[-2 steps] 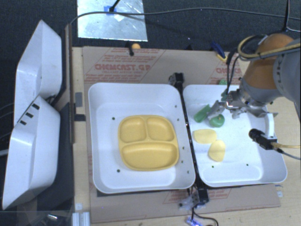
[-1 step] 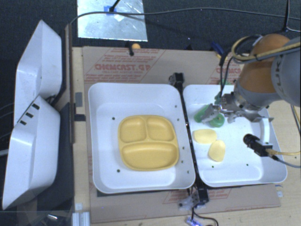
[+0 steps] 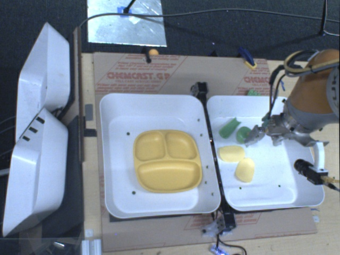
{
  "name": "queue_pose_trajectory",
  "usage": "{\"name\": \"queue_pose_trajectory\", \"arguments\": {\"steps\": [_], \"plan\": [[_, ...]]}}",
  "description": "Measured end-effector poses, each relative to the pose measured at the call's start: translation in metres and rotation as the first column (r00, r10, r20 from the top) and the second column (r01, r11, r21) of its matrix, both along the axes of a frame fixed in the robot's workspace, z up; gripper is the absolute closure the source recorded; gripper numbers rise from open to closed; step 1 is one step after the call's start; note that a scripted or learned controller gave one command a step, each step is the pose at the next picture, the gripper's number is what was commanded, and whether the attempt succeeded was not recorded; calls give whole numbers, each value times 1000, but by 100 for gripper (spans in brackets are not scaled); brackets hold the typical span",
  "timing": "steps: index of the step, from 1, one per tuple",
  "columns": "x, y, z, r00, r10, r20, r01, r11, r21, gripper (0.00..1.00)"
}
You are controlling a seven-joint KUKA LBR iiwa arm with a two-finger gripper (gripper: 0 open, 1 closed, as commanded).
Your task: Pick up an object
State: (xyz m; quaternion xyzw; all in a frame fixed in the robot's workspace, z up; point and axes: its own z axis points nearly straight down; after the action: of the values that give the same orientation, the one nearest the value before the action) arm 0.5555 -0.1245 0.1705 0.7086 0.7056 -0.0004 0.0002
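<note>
The right white bin [image 3: 276,182] holds two green pieces and two pale yellow pieces. One green piece [image 3: 229,127] lies tilted near the bin's left wall, and a rounder green piece [image 3: 243,134] sits just right of it. A flat yellow piece [image 3: 231,153] lies below them, with a second yellow piece [image 3: 245,170] lower right of it. My gripper [image 3: 256,135] hangs low in the right bin, right beside the rounder green piece. Nothing shows as lifted off the bin floor.
The left bin [image 3: 117,142] carries a yellow divided plate [image 3: 167,161]. A black clamp [image 3: 200,88] sits between the bins at the back. White housings [image 3: 40,126] stand at far left, a metal sheet [image 3: 126,14] at the back. A black part [image 3: 308,171] juts in at the right bin's edge.
</note>
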Motion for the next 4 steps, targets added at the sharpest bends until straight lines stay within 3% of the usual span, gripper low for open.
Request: {"name": "queue_pose_trajectory", "arguments": {"steps": [1, 2, 3, 4], "plan": [[42, 13, 16, 1000, 7, 4, -7, 1000, 1, 0], [26, -15, -83, 1000, 2, -6, -2, 1000, 2, 0], [28, -14, -79, 1000, 4, 1, -4, 1000, 1, 0], [75, 3, -9, 1000, 7, 8, -7, 1000, 1, 0]]}}
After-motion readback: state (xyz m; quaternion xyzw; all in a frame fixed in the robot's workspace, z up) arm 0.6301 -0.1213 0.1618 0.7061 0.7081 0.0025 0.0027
